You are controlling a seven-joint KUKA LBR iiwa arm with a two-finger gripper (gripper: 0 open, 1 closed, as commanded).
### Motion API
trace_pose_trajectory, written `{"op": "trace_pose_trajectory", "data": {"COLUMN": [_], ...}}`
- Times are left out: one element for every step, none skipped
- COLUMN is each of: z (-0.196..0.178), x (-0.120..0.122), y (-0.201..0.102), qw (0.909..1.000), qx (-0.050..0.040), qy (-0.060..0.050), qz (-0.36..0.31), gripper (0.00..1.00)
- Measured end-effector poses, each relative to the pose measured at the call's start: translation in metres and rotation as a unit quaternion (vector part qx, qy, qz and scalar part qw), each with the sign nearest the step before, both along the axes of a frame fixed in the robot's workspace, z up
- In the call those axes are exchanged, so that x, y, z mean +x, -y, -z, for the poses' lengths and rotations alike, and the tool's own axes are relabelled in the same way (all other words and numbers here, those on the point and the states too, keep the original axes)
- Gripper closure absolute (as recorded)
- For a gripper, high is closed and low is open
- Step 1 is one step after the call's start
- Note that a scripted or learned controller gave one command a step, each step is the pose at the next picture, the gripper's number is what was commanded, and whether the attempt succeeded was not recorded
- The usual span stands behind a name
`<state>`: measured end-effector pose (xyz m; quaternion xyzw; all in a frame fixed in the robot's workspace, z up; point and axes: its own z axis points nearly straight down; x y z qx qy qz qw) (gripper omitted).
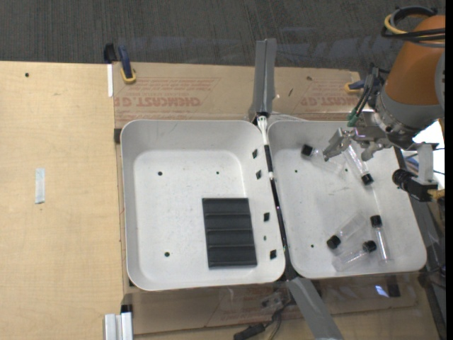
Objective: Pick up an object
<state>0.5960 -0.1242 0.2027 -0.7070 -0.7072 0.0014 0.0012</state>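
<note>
The fingers [345, 145] hung spread and grasping nothing above the right bin [304, 261], with a clear black-capped tube [358, 167] lying just below-right of their tips, its long axis running diagonally away from them toward the bin's near-right corner.

Two white bins [141, 211] sat side by side. One black ribbed block [229, 232] lay in the left bin. Roughly five clear black-capped tubes [345, 233] were scattered in the right one.
</note>
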Motion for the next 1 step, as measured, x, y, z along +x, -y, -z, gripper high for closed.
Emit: {"op": "trace_pose_trajectory", "data": {"z": [0.0845], "x": [0.0497], "y": [0.053], "qw": [0.9983], "qx": [-0.0012], "qy": [0.005], "qz": [-0.058], "gripper": [0.0]}}
